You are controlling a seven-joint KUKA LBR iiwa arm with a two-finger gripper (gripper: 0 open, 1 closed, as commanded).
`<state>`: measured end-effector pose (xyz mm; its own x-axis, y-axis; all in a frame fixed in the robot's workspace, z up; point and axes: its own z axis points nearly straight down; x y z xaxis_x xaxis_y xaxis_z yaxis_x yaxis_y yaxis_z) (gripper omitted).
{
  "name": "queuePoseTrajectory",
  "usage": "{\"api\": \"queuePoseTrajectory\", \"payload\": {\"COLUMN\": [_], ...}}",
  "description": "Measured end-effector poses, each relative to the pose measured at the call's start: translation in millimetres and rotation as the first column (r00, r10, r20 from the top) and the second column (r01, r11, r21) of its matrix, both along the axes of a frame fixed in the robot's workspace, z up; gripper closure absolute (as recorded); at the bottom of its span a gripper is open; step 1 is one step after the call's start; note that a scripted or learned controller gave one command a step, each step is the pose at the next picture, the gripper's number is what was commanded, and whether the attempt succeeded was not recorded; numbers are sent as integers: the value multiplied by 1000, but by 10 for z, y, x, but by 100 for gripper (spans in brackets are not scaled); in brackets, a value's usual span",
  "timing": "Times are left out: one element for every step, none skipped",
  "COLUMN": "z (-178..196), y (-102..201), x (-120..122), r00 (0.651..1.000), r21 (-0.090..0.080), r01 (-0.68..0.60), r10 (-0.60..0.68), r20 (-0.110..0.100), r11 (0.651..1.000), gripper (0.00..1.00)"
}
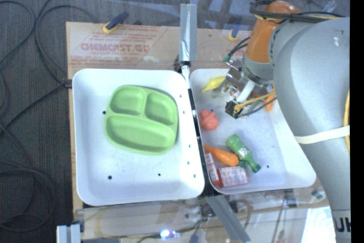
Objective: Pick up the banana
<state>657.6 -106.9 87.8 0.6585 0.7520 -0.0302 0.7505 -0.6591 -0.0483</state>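
The claw [232, 83] hangs low over the far end of the right bin [284, 168], at the end of the grey arm [318, 77] that bends in from the right. I cannot tell whether the claw is spread or pressed together. One yellow banana [212, 84] lies just beside it, in that bin's far left corner. Nearer in the same bin lie one pink toy [209, 120], one carrot [222, 156], one green bottle [243, 152] and one red packet [226, 176]. The left bin [91, 179] holds one green divided plate [142, 119].
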Motion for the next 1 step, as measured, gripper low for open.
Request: {"api": "queuePoseTrajectory", "payload": {"z": [81], "y": [0], "x": [4], "r00": [1000], "r21": [-3], "r01": [4], "r10": [-4], "r20": [1], "r11": [1000], "gripper": [100]}}
